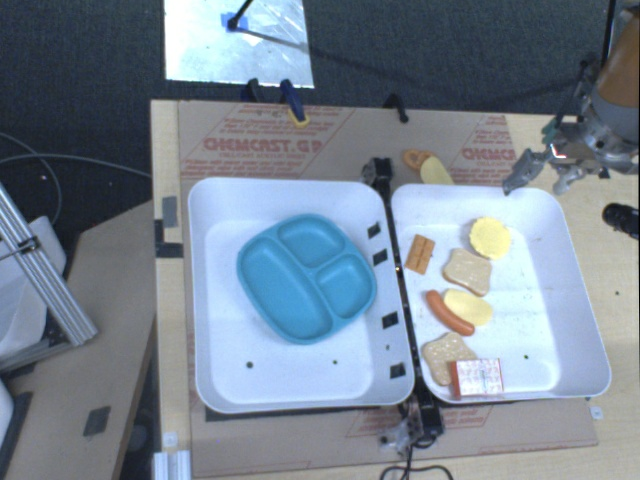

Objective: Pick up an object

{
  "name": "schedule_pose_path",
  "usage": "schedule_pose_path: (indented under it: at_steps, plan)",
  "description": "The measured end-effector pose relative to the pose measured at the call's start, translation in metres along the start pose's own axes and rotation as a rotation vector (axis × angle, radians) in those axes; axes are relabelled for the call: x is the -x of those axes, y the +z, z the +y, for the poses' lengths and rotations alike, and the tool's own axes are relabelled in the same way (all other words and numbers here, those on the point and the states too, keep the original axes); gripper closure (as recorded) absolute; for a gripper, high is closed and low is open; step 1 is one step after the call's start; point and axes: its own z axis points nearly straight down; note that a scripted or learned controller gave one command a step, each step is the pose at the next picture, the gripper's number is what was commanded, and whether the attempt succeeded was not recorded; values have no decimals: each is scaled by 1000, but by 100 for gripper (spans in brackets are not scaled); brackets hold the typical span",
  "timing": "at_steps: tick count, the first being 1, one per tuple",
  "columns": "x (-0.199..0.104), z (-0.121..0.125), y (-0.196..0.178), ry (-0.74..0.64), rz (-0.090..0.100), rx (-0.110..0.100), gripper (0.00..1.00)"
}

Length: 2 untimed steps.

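Observation:
The right bin [570, 298] holds several food items: a round yellow piece [490, 236], an orange cracker [420, 254], a bread slice [467, 270], a red sausage [449, 312] beside a pale yellow piece [472, 308], a tan biscuit [445, 352] and a red-and-white packet [477, 376]. My gripper [545, 171] hovers above the bin's far right corner, up and to the right of the round yellow piece. Its fingers [520, 175] are spread open with nothing between them.
The left bin [215, 348] holds a blue divided plate [305, 276]. A yellow and orange piece [430, 166] lies on the cardboard behind the bins. A metal frame [35, 278] stands at the left, and a shiny sheet [238, 28] lies at the back.

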Motion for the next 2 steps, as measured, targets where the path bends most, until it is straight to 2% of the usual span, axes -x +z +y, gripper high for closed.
schedule_pose_path:
  at_steps: [1, 2]
  plan:
    - [-42, 7, 154, -4, 5, -10, 0]
    - [-52, -38, 149, 2, 2, -4, 0]
